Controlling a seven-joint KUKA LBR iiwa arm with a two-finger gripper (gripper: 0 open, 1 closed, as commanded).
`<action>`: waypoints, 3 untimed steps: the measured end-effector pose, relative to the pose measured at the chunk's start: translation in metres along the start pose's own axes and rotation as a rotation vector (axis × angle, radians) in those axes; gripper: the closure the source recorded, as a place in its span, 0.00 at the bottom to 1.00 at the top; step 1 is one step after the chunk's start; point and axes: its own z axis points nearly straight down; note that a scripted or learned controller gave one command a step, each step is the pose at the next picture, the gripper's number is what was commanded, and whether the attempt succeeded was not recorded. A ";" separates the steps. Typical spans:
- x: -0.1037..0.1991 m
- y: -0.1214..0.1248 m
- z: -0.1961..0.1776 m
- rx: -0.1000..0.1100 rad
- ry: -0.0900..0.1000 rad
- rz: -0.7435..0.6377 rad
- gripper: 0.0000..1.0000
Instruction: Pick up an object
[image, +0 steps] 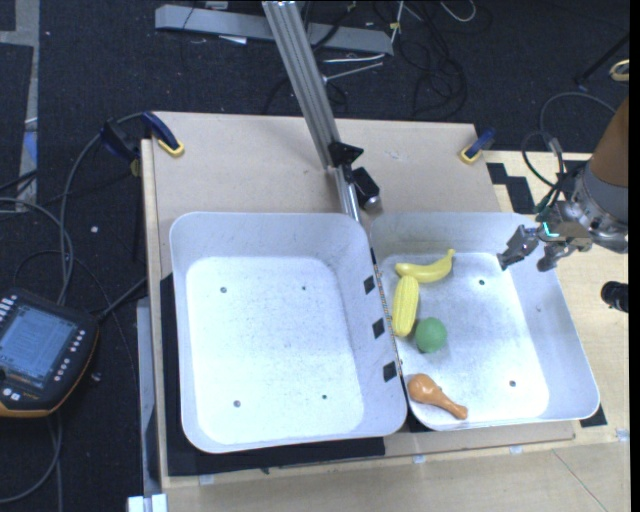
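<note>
In the right bin (530, 330) lie a yellow banana (426, 268), a pale yellow corn cob (405, 305), a green ball (431, 335) and an orange pear-shaped toy (435, 393), all along the bin's left side. My gripper (532, 251) hangs over the bin's far right corner, well to the right of the objects. Its two dark fingers stand apart, open, with nothing between them.
The left bin (270, 330) adjoins the right one. A slanted metal pole (315, 100) with a black clamp rises behind the bins. Blue and yellow clamps (160, 135) hold the bench's back corners. A pendant (35, 345) lies on the floor at the left.
</note>
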 end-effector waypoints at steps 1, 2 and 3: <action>0.000 0.000 0.000 0.000 0.000 0.000 0.00; 0.005 0.005 0.046 0.003 0.001 -0.001 0.00; 0.015 0.003 0.102 0.005 0.001 -0.001 0.00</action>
